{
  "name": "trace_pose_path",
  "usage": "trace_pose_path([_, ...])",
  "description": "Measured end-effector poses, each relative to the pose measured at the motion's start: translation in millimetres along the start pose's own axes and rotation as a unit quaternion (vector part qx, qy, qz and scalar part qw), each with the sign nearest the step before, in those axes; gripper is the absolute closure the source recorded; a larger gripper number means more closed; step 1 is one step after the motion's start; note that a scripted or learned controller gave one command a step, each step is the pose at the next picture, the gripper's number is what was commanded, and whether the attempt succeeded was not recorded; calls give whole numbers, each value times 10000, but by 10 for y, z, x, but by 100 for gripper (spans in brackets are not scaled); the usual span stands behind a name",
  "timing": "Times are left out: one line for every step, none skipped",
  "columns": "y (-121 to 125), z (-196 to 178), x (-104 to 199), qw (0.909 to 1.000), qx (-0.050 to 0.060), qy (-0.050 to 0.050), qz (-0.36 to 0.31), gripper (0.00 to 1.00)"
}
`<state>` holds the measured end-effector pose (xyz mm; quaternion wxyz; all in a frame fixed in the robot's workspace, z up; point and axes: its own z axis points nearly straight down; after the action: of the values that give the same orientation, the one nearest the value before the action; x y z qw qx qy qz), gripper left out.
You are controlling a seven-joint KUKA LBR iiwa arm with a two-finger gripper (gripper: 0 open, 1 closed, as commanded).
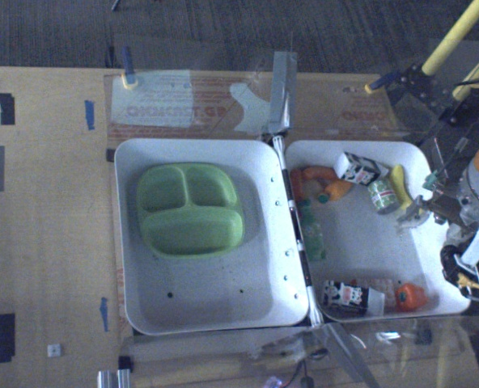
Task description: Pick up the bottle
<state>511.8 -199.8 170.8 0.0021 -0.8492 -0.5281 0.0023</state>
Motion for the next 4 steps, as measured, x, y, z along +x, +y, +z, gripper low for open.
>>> trace_pose_path([-451, 842, 220, 9854, -3, 7, 1704, 0])
trace_pose_path([-595, 856, 548, 9190, -59, 27, 3942, 0])
trace_pose_path([-741, 652, 762, 8989, 14, -6, 4381, 0])
trace_pose_path([-201, 736, -265, 8995, 40, 41, 4370, 0])
